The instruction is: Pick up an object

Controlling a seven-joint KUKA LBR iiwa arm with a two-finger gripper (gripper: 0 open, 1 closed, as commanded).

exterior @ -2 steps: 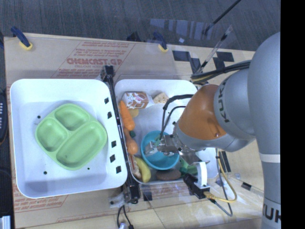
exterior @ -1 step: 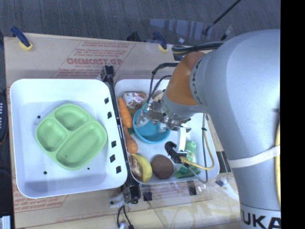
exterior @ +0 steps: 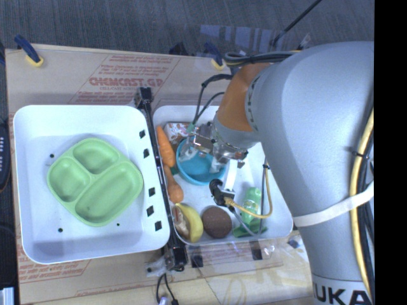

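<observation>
The left shallow white plastic bin (exterior: 25, 170) holds a pale green plate with three compartments (exterior: 95, 181), and wide free floor lies around that plate up to every wall. Right of this plate, past the divider, the right white bin (exterior: 275, 196) is crowded. A long orange carrot (exterior: 166, 155) lies along its left wall, a yellow banana (exterior: 189, 223) and a brown round fruit (exterior: 217, 222) lie near its front edge, and a light blue bowl (exterior: 196, 166) sits under the gripper (exterior: 216, 150). I cannot tell the state of its fingers. The brown board behind the plate reads "CHEMCAST GP". The arm base shows the letters "UKA".
</observation>
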